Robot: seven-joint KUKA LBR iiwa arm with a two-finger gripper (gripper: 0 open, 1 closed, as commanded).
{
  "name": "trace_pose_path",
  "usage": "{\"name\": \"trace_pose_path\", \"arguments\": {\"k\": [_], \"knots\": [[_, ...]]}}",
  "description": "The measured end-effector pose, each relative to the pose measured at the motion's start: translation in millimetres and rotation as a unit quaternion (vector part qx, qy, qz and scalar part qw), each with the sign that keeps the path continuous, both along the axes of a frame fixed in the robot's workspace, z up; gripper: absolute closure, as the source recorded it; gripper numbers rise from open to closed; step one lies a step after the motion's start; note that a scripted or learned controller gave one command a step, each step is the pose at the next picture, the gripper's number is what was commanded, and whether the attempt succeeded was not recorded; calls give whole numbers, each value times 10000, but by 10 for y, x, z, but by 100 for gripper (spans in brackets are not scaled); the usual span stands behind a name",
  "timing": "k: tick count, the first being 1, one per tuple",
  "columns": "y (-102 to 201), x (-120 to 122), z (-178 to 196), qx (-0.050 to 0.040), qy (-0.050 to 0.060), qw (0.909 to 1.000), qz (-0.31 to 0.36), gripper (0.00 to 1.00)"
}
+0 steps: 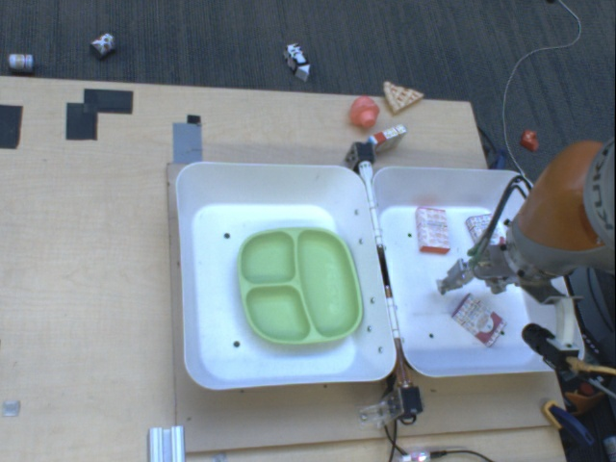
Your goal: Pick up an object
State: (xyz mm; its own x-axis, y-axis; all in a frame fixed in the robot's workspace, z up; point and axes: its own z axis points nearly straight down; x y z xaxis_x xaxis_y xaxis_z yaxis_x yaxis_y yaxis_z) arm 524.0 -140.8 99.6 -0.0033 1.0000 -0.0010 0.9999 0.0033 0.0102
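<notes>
Three small red-and-white packets lie in the right bin [414,345]: one packet [432,229] near the bin's back left, a second packet [478,225] partly behind the arm, and a third packet [478,318] near the front right. My gripper [462,273] hangs over the middle of this bin, just above and left of the third packet. It is open, with nothing between its fingers. The grey arm with its orange band [576,200] reaches in from the right and hides part of the bin's right side.
The left bin [207,287] holds a green three-compartment plate [300,285]. Behind the bins, a red ball [364,112], a pizza-slice toy [402,95] and a small tube [388,137] lie on the bench. Cables and clamps sit at the front right.
</notes>
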Motion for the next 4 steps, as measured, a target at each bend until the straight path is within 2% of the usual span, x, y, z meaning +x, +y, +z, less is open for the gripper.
{"name": "trace_pose_path", "arguments": {"k": [1, 2, 3, 4], "knots": [[541, -340, -122, -13, -14, 10000, -7, 0], [546, -319, -9, -14, -44, 10000, 1, 100], [547, -321, -10, -13, -42, 10000, 2, 0], [553, -305, 95, -12, -61, 10000, 12, 100]]}}
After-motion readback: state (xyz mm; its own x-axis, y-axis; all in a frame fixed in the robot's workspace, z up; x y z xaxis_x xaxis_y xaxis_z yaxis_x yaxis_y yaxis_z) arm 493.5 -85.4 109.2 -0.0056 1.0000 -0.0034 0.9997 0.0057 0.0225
